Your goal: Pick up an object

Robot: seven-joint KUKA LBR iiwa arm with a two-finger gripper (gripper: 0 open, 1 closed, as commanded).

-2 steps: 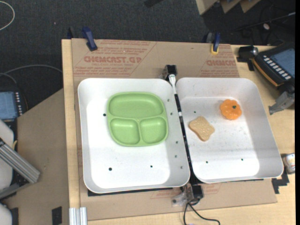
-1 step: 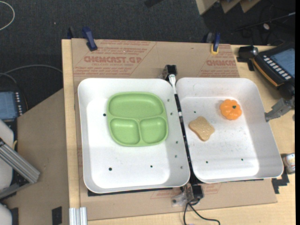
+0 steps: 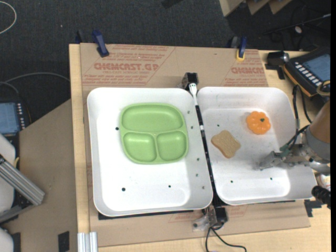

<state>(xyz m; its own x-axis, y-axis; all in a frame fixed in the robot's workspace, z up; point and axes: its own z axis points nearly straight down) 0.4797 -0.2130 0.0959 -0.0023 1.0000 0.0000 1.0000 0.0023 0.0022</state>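
A small orange pumpkin-shaped object (image 3: 258, 123) sits in the right bin (image 3: 247, 190) toward its far side. A tan slice of toast (image 3: 226, 143) lies flat to the left of it, nearer the bin's middle. My gripper (image 3: 271, 160) reaches in from the right edge and hangs low over the bin's floor, in front of the orange object and to the right of the toast. It touches neither of them, and nothing shows held in it.
The left bin (image 3: 105, 182) holds a green divided plate (image 3: 154, 133) with three compartments. A black seam with clips (image 3: 200, 135) separates the bins. Blue and yellow clamps (image 3: 100, 43) hold the cardboard base at the back. A tablet device (image 3: 312, 72) lies at the far right.
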